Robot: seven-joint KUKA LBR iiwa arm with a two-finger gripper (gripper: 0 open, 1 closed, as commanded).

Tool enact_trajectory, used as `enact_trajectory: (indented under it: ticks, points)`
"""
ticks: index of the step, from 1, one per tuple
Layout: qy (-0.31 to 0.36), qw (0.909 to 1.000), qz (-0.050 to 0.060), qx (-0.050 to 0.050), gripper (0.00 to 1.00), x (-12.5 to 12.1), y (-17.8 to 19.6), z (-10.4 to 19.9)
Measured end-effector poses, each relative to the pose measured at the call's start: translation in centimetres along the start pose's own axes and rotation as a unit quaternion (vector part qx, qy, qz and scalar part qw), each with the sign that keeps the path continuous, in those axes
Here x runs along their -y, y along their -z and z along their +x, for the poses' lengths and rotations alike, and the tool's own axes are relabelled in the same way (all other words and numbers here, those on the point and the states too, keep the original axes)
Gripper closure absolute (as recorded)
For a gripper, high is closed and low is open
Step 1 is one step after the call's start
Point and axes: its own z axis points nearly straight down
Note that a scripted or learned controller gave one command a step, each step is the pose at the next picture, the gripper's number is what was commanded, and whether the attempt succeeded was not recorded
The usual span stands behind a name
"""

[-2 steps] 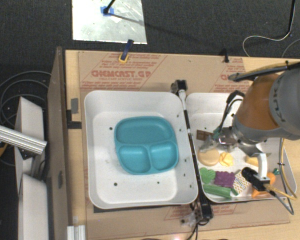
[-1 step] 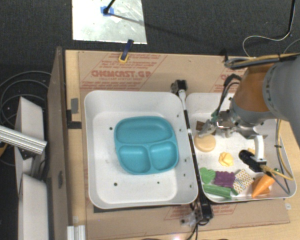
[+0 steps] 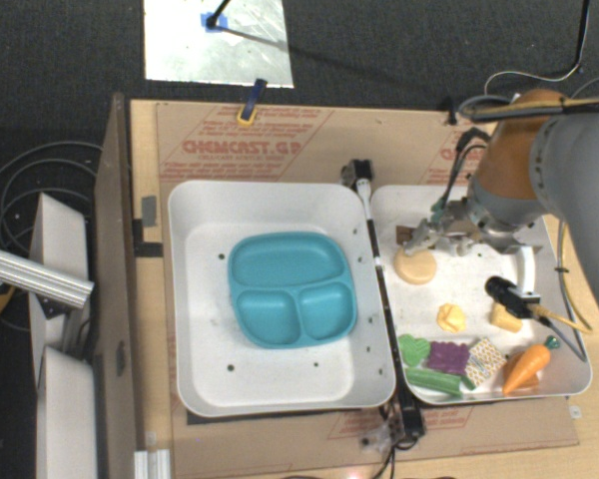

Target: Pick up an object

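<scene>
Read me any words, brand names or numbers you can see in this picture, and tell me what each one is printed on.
"CHEMCAST GP": red print on the brown board under the bins.
A second red print on the board's right side: cut off by the arm, unreadable.
Red print along the board's front edge: too small to read.

Left white bin [image 3: 195, 267] bears a teal divided tray [image 3: 290, 287]; right white bin [image 3: 569, 372] bears a tan disc [image 3: 415, 266], yellow lump [image 3: 451, 316], green piece [image 3: 424, 353], purple block [image 3: 446, 356], checkered piece [image 3: 484, 361], orange carrot [image 3: 526, 366]; grey arm [image 3: 569, 158], orange band [image 3: 507, 153].
</scene>
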Motion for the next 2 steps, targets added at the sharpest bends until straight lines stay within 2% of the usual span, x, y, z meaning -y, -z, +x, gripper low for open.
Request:
enact_trajectory:
  ticks: [1,2]
  points:
    - [0.001,1.0000,-0.004,0.000,1.00,-0.2,1.2,0.1]
    - [-0.003,1.0000,0.008,0.000,1.00,5.8,0.8,-0.4]
